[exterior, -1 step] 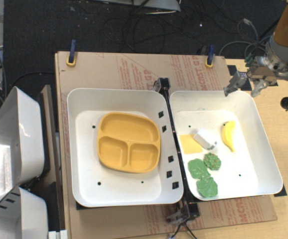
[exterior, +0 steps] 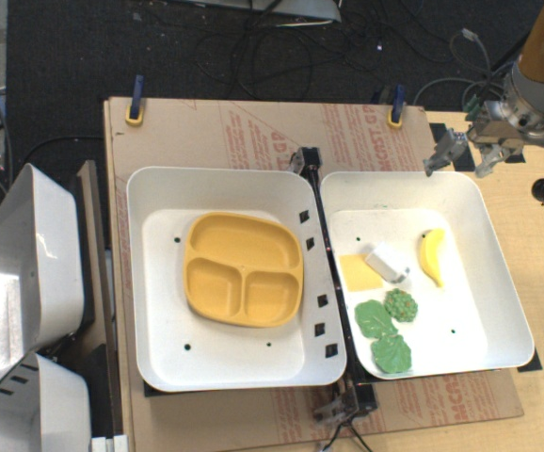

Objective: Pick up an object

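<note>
From above, the gripper (exterior: pixel 464 155) hangs at the far right corner of the right bin (exterior: pixel 498 281), just outside its rim, with the arm (exterior: pixel 542 59) rising behind it toward the upper right. Its two fingers stand spread apart and there is nothing between them; it looks parked high and clear, probably so the program can choose a target before coming down.

Everything it might take lies below and toward the near side of it, inside that bin. Nearest is the banana (exterior: pixel 432 256), lying almost straight beneath the fingers and apart from the rest, which I'd judge the easiest grab. Further left of the tool sits a small white block (exterior: pixel 385 264), resting across the edge of a flat yellow slab (exterior: pixel 359 273); the slab lies so flat that fingers may slide off it. Nearer the front edge cluster three green pieces (exterior: pixel 389 328), touching or nearly so, which could jostle one another under a closing grip.

Well to the left of the tool, across the divider, the left bin (exterior: pixel 150 281) holds a tray (exterior: pixel 245 269) with three compartments, too broad for these fingers, I'd guess.
</note>
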You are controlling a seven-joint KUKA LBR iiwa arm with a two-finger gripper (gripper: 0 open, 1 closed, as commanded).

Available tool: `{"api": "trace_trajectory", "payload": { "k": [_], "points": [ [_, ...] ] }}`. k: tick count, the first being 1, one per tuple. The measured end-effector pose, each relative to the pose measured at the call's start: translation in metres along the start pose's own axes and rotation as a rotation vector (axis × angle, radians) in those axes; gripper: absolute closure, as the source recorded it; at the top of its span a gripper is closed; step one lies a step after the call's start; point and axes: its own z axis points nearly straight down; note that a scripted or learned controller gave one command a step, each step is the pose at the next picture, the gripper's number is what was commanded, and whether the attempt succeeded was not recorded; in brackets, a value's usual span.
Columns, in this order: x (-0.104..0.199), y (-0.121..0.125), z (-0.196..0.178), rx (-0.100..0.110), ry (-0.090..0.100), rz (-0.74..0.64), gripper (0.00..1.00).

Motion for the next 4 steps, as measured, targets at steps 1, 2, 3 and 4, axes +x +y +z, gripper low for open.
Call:
{"api": "trace_trajectory", "payload": {
  "k": [1,2,3,4],
  "points": [
    [0.01,-0.002,0.049,0.002,0.0,-0.002,0.0],
    [0.011,0.008,0.098,0.001,0.0,-0.003,0.0],
    [0.013,0.0,0.157,0.002,0.0,0.002,0.0],
    [0.013,0.001,0.144,-0.002,-0.001,0.001,1.0]
  ]
}}
